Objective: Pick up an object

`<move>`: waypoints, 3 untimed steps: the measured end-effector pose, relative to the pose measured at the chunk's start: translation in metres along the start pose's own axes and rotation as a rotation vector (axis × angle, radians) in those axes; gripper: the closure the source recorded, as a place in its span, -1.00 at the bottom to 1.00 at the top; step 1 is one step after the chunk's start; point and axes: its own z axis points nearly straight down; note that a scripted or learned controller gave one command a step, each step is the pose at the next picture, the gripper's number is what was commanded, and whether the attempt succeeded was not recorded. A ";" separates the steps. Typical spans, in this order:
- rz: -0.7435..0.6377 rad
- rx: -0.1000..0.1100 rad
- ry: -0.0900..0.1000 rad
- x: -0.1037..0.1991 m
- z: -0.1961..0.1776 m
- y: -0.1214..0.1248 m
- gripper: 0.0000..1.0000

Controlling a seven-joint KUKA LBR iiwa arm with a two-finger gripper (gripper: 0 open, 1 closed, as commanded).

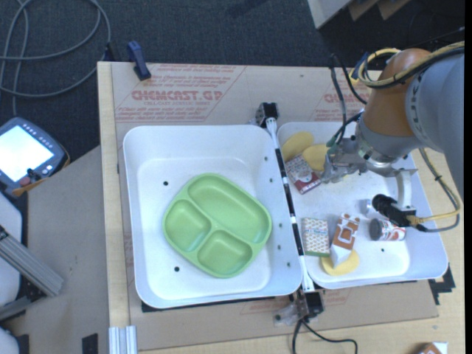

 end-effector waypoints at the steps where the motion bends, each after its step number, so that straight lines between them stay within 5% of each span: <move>1: -0.001 -0.002 -0.001 0.000 -0.010 0.000 1.00; 3: -0.003 -0.006 -0.003 0.001 -0.030 0.002 1.00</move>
